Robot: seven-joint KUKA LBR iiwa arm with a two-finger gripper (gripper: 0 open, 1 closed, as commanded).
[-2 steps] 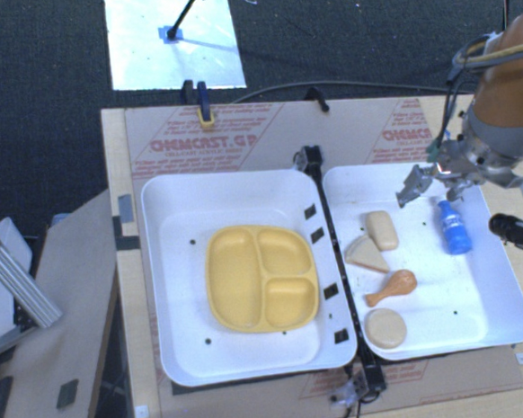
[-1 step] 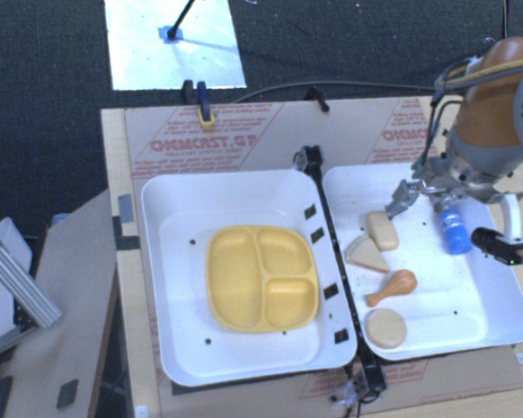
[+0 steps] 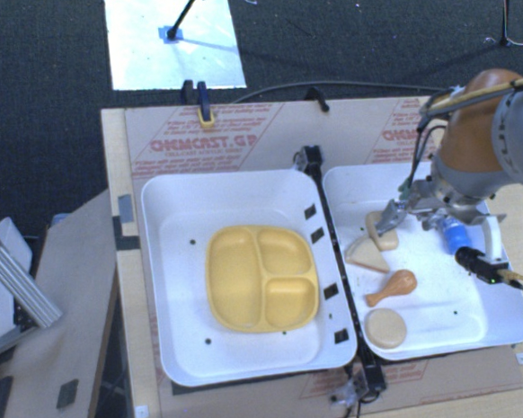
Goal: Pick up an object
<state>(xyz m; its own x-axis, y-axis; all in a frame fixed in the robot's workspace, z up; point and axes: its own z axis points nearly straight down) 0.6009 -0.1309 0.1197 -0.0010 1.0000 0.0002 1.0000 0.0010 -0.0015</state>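
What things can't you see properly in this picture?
- The robot's metal hand: too small and blurred to tell whether it grips anything.
- The small pale tan block under it: partly covered by the hand.
- The grey arm with orange band: cut off by the right edge.

The desk (image 3: pixel 132 286) carries 2 white bins side by side on a clear sheet (image 3: pixel 211 140) printed with red lettering. The left bin (image 3: pixel 168 220) holds a yellow plate (image 3: pixel 262 277) with 3 compartments, lying flat near the bin's middle. The right bin (image 3: pixel 505 320) sits just beside it, their rims meeting under a row of black clips (image 3: pixel 320 235). A yellow-and-black clamp (image 3: pixel 204 104) grips the sheet's far edge. Beyond it, a shiny square panel (image 3: pixel 173 39) lies on dark carpet (image 3: pixel 35 86). An aluminium rail (image 3: pixel 14 277) slants at the left edge.
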